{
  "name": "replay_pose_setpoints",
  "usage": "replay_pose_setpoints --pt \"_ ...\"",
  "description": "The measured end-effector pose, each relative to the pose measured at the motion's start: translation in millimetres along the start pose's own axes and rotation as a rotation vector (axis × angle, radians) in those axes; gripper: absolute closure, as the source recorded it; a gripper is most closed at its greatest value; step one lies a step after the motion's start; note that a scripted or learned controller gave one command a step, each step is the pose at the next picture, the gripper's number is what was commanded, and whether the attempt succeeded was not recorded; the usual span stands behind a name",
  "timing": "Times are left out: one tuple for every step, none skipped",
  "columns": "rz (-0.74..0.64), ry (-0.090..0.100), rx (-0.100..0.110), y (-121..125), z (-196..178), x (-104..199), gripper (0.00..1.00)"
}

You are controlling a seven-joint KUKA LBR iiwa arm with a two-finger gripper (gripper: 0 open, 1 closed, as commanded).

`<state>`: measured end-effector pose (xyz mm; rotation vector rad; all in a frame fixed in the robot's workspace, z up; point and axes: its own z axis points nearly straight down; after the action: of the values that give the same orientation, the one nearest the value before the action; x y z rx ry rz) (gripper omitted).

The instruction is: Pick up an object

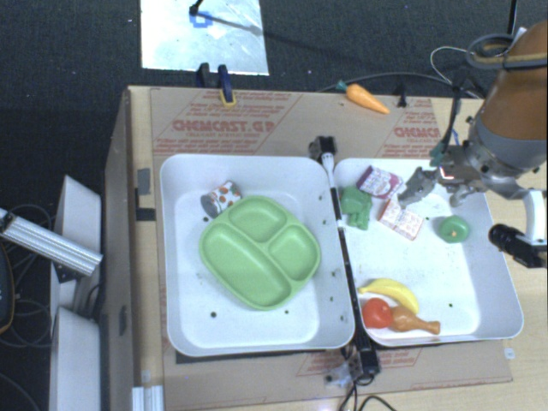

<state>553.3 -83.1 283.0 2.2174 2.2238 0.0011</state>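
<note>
Hand: hand [435, 187] hovers over the right bin [501, 294] — fingers spread, holding nothing.
Nearest object: red-and-white packet [401, 221] — just below-left of the hand.

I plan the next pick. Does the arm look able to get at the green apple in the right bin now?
Probably yes. The green apple lies apart from the other things, with bare floor of the right bin around it, and the end effector hovers close beside it.
</note>
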Motion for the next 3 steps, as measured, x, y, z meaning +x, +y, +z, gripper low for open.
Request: replay_pose_setpoints --pt "0.002 0.000 0.003 55.6 91.2 -44.9 0.00" --pt "0.002 -0.005 -0.010 98.5 194.3 -94.1 0.00" --pt "0.001 0.003 -0.001 116.0 196.4 -122.3 0.00"
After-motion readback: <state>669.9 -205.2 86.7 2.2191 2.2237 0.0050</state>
